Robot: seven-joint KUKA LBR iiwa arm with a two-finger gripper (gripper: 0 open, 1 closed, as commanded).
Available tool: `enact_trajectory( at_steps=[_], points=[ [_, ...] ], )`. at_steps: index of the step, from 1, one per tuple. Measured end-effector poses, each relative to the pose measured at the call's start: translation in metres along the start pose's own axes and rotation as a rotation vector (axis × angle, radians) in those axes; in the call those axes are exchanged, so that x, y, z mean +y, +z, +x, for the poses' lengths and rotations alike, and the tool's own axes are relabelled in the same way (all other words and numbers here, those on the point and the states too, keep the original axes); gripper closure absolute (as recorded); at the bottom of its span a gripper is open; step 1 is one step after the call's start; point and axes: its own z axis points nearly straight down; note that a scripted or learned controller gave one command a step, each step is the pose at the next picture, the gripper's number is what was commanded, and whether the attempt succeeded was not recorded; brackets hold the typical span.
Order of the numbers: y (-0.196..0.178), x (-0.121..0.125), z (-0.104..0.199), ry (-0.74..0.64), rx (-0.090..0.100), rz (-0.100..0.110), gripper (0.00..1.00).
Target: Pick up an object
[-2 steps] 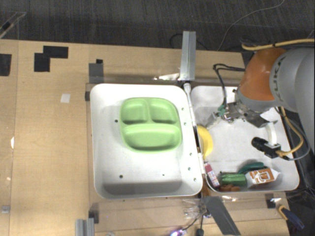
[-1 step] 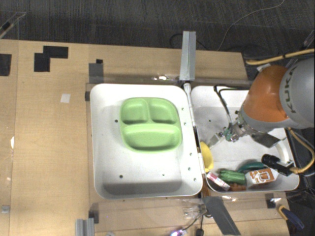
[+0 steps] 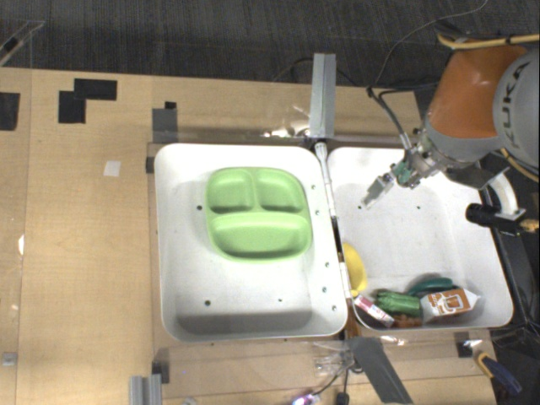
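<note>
Camera view shows the gripper (image 3: 372,194) hanging over bare floor of the right bin (image 3: 422,243), finger state unclear; nothing looks picked yet, carton (image 3: 445,302) untouched.

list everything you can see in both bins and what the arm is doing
left bin: 1, white, left half of the bench
right bin: 1, white, right half of the bench
divided tray: 1, green, three compartments, middle of the left bin
yellow object: 1, yellow, rounded, at the left wall of the right bin
carton: 1, brown and white, near edge of the right bin
small items: a cluster, green, dark and red-white, beside the carton; too jumbled to count
arm: 1, grey with orange band, reaching in from the right
gripper: 1, over the far part of the right bin, nothing seen between its fingers
</note>
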Motion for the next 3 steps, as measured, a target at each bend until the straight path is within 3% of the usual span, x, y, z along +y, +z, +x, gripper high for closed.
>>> enact_trajectory(
  at_steps=[1,2,3],
  points=[
    [0.076,-0.023,0.001,0.115,0.003,0.004,0.00],
    [0.095,-0.040,0.003,0.122,-0.004,-0.007,0.00],
    [0.020,0.028,-0.037,0.019,-0.001,0.000,0.00]
  ],
)
